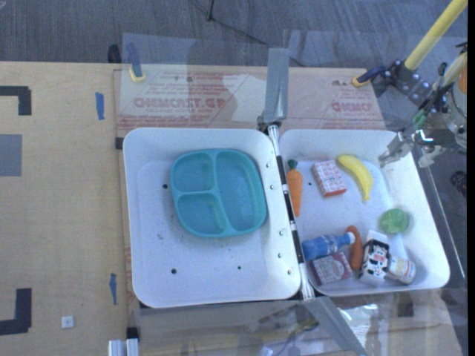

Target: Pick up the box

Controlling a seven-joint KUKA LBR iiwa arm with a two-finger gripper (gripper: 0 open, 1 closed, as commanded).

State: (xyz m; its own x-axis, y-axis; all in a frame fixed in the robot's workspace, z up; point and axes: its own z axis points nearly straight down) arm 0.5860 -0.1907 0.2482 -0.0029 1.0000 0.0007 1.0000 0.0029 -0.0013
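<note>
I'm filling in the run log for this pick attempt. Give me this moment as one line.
gripper: over right bin's far-right rim, holding nothing | box: flat in right bin, between carrot and banana, untouched | stage: pre-grasp

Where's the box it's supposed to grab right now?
The box lies in the right bin, toward its far side, between the carrot and the banana, apart from the gripper at the bin's far right corner.

The box (pixel 329 179), small and rectangular with a pink-and-white printed face and a red lower edge, is seen lying flat in the far part of the right bin (pixel 434 232). It is placed between the carrot (pixel 295 189) and the banana (pixel 357 175), slightly tilted, untouched.
</note>
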